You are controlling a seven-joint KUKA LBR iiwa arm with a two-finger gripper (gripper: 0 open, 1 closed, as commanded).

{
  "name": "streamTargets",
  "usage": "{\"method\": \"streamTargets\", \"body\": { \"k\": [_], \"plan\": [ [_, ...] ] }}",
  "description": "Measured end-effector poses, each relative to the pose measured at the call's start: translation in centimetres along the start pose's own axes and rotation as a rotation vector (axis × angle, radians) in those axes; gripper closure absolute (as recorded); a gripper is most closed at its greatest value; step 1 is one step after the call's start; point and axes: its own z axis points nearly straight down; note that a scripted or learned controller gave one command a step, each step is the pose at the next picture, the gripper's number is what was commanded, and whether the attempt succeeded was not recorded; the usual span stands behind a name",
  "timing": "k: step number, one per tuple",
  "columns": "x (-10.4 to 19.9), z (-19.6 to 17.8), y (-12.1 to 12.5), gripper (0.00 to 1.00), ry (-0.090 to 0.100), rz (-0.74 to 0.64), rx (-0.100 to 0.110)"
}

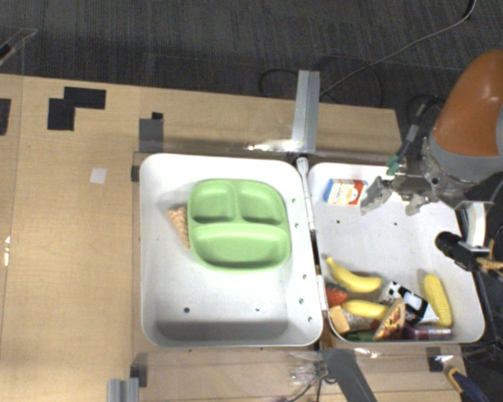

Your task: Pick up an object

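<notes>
No legible text or labels

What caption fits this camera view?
Open end effector hovers over the right bin near a small carton.

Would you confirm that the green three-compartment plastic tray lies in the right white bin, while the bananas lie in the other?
Not quite: the camera view shows the green three-compartment plastic tray in the left white bin. The bananas lie in the other, the right white bin.
</notes>
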Motion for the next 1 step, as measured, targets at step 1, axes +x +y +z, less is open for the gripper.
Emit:
{"method": "streamTargets", "body": {
  "k": [1],
  "plan": [
    [-1.19,13.59,-7.24,0.00,-0.002,-0.010,-0.011]
  ]
}}
